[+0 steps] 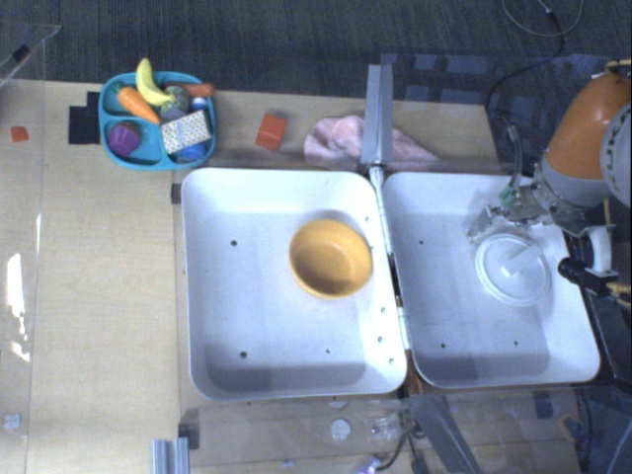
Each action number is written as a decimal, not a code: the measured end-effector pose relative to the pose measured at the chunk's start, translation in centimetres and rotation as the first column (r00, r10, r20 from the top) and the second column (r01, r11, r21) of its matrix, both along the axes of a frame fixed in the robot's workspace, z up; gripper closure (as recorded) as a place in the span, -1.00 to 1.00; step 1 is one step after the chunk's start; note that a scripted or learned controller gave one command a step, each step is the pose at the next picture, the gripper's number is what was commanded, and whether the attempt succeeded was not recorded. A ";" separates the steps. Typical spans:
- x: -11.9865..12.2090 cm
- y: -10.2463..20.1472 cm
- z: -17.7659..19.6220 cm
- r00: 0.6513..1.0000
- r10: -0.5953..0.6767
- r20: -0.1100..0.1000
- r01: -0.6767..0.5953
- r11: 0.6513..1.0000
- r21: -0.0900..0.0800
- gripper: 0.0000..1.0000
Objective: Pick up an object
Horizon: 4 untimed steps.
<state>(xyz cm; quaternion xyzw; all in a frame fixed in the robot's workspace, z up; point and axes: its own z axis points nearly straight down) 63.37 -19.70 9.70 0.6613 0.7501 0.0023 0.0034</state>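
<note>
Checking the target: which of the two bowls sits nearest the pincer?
The clear bowl in the right bin, below the pincer; the yellow bowl sits in the left bin.

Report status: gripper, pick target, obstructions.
Gripper over right white bin. Clear round plastic lid just below it, not held. Yellow bowl in left bin, untouched.

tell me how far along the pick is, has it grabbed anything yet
Done: the arm has reached over the right bin, its gripper just above the clear bowl. In hand: nothing visibly held; that bowl sits on the bin floor. Left: the grasp and lift. The yellow bowl lies in the left bin.
</note>
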 end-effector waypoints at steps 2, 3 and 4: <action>0.2 -0.6 -1.0 0.999 -0.053 -0.001 0.053 0.999 0.001 -1.00; -4.8 -0.8 -0.8 0.979 0.205 0.003 -0.205 0.979 -0.004 -1.00; 0.3 -0.6 -1.0 0.992 0.123 0.000 -0.123 0.992 -0.001 -1.00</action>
